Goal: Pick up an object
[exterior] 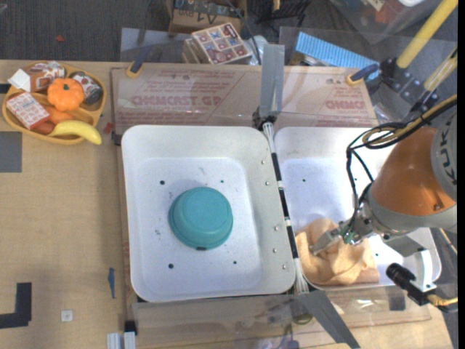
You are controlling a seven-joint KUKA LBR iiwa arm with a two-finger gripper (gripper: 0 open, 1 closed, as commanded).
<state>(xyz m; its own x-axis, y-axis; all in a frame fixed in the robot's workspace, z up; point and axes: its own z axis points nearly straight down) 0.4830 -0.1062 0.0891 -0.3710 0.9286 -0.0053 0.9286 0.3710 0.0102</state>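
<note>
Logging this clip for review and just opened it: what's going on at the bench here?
The KUKA arm reaches in from the right, and its gripper is down in the right bin, right at a crumpled tan cloth lying at the near edge. Whether it has hold of the cloth can't be told from this angle. A teal bowl sits upside down in the middle of the left bin, untouched.
</note>
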